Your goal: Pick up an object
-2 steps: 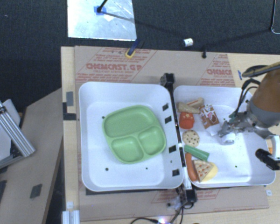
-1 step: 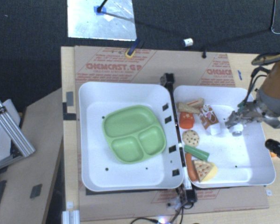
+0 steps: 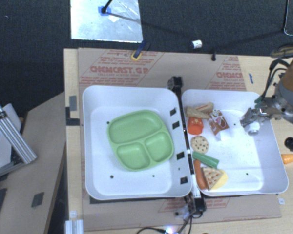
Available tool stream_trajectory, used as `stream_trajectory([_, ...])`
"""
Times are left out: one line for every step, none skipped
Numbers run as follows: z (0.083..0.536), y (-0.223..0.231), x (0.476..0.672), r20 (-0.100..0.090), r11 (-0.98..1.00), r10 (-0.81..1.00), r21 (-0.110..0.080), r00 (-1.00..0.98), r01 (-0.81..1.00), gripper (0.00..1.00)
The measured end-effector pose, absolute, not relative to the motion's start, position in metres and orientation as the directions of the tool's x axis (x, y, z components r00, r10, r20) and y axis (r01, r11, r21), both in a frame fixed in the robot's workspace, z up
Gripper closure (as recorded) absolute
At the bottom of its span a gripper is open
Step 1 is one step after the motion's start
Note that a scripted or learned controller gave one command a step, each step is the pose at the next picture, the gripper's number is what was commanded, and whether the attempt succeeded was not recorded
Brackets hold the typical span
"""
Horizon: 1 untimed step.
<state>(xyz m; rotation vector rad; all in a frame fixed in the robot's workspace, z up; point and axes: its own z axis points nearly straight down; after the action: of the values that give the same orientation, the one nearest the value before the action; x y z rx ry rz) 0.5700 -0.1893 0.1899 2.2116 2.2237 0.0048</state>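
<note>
Although the task names no single item, the candidates lie in a loose column along the left side of the right bin [image 3: 271, 177]: a sandwich-like piece [image 3: 199, 110] farthest, a red-and-white packet [image 3: 218, 122] whose printing is too small to read, a red tomato-like piece [image 3: 195, 126], a round cookie [image 3: 199, 144], a green stick [image 3: 205, 159], an orange sausage shape [image 3: 199, 174] and a pizza wedge [image 3: 214, 178] nearest. The gripper [image 3: 253, 121] hangs over that bin's far right part, well apart from them; whether its jaws stand open or closed cannot be told, and nothing shows between them. The arm is cut off at the right edge. The left bin [image 3: 95, 179] holds a green divided plate [image 3: 140, 140]. The cardboard sheet [image 3: 117, 67] beneath reads "CHEMCAST G P" in red.
</note>
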Motion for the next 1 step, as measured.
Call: stream_trajectory([0.2264, -0.1894, 0.5712, -0.002, 0.006, 1.000, 0.005, -0.006, 1.000, 1.00])
